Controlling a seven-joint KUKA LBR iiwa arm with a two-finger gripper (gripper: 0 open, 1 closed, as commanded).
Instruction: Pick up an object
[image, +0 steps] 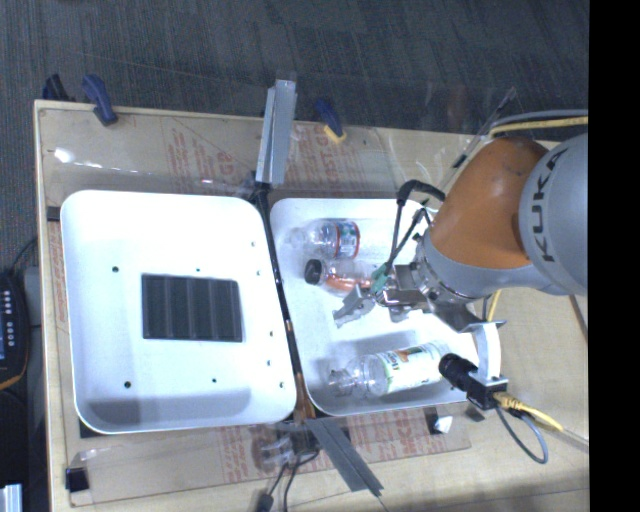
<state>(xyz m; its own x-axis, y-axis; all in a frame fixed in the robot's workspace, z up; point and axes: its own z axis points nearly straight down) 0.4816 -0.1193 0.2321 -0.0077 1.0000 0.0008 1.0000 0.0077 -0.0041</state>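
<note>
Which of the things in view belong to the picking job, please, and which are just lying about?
Belonging to the job:
gripper
upper clear bottle
lower clear bottle
small black cap
right bin

Lying about:
left bin
blue clamps

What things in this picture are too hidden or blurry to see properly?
- Gripper, camera view: blurred, so its hold on anything is unclear.
- Small orange object beside it: too blurry to name.
- Right bin: its right side is hidden under the arm.
- Labelled bottle: print too small to read.
- Arm: cut off by the right edge.
</note>
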